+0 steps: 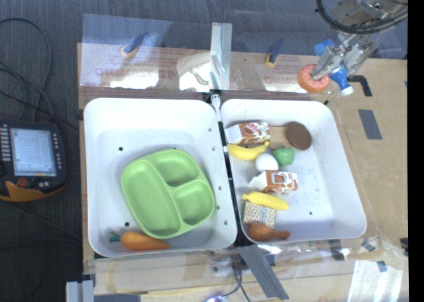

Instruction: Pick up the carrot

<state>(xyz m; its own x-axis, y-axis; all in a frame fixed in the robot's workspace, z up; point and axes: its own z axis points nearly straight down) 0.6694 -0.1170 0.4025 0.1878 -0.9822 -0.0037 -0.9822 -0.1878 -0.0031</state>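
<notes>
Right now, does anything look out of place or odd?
Yes. The gripper sits over an orange-pink round thing on the bench beyond the right bin, while the carrot lies in the left bin, beside the green plate.

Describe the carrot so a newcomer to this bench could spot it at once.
Start at the left white bin, which holds a green divided plate. Look at the bin's near left corner, just below the plate's edge. The carrot lies there on its side: long, orange and tapered, with a small green top, the one orange thing in that bin.
</notes>
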